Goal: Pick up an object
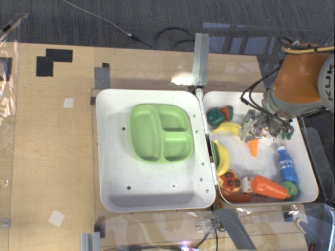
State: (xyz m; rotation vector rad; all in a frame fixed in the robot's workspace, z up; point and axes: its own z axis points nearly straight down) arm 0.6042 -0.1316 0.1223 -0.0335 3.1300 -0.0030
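Note:
My gripper [255, 135] hangs over the upper middle of the right bin [309, 156], below the orange wrist band. A small orange cone-shaped piece [253, 148] sits right under its tip; I cannot tell whether it is held or lying on the bin floor. Just left of the gripper lie a yellow banana [228, 128] and a green and red toy fruit [219, 115]. A blue bottle [285, 165] lies to its lower right. Along the bin's front edge rests an orange carrot [268, 187].
A second banana [222, 158] lies by the right bin's left wall, with a red toy food piece [231, 182] below it. The left bin [112, 182] holds a green divided plate [159, 132]. A metal post [200, 61] stands behind the bins.

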